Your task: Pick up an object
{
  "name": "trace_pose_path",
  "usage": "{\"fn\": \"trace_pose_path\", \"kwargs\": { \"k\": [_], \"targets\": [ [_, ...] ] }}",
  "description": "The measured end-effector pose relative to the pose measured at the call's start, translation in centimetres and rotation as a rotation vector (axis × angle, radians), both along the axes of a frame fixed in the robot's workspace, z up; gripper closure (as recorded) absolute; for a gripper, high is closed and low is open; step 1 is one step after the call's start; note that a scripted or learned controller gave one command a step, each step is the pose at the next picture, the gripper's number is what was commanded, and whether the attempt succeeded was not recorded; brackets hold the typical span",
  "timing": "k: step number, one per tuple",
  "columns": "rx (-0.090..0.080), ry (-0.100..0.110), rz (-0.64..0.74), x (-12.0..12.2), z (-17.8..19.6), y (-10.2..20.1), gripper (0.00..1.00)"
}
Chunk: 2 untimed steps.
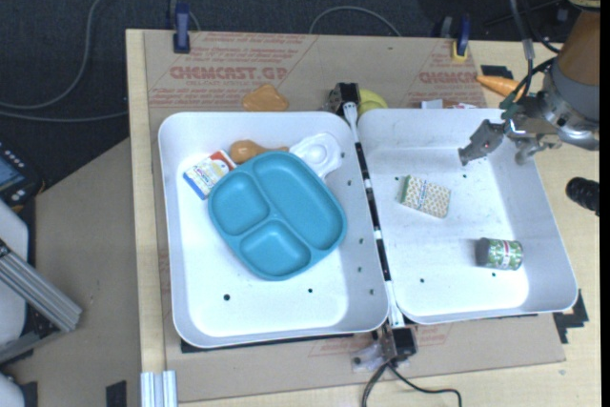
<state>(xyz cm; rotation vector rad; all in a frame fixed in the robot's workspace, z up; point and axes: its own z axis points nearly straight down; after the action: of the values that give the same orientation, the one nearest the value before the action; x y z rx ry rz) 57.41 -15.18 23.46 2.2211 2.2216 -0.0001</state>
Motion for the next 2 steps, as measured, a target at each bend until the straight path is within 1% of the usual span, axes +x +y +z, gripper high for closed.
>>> {"fn": "trace_pose_path", "kwargs": {
  "k": [1,2],
  "targets": [
    [0.0,-0.002,-0.002,-0.8,-15.2,-5.1,0.0],
    [0.009,0.005,0.0,-8.4,-15.0,-6.7,0.0]
  ]
}}
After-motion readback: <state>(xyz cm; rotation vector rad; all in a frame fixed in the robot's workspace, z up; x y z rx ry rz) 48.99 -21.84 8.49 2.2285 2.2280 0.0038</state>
